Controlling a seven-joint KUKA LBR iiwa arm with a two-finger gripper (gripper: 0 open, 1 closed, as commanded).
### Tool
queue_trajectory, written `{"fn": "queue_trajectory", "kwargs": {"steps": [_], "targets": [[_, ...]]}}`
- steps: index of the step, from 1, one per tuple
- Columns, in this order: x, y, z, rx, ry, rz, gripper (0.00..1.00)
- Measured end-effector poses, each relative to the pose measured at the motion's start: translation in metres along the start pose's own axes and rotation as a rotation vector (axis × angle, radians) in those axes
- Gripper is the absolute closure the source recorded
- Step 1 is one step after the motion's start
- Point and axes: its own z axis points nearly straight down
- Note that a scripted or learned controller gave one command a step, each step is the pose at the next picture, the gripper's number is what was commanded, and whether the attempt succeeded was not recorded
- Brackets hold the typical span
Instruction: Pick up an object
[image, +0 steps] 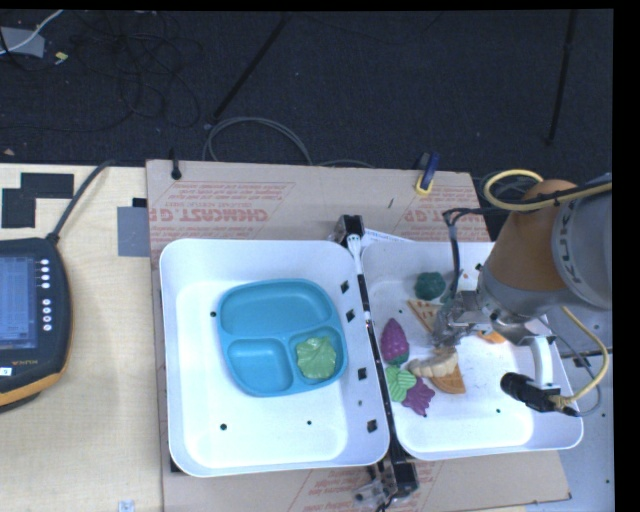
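End effector (447, 340), grip state impossible to tell, hangs over the tan wedge (449, 378) in the right-hand bin (500, 428).

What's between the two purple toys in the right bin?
Camera view: a light green toy sits between the upper purple toy and lower purple toy.

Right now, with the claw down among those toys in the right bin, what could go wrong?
The toys are crowded: the claw hangs right by the tan wedge, the purple piece and a green piece, so it might nudge them aside or catch two. They also lie close to the right bin's inner wall, which could hamper a clean grab.
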Motion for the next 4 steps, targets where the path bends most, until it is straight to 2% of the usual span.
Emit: {"fn": "queue_trajectory", "kwargs": {"steps": [1, 2, 3, 4], "targets": [[0.093, 0.029, -0.097, -0.014, 0.002, -0.018, 1.0], [0.087, 0.026, -0.09, -0.002, -0.001, -0.008, 0.0], [0.05, -0.01, 0.015, 0.003, -0.001, -0.003, 0.0], [0.05, -0.007, -0.001, -0.002, 0.0, -0.001, 1.0]]}}
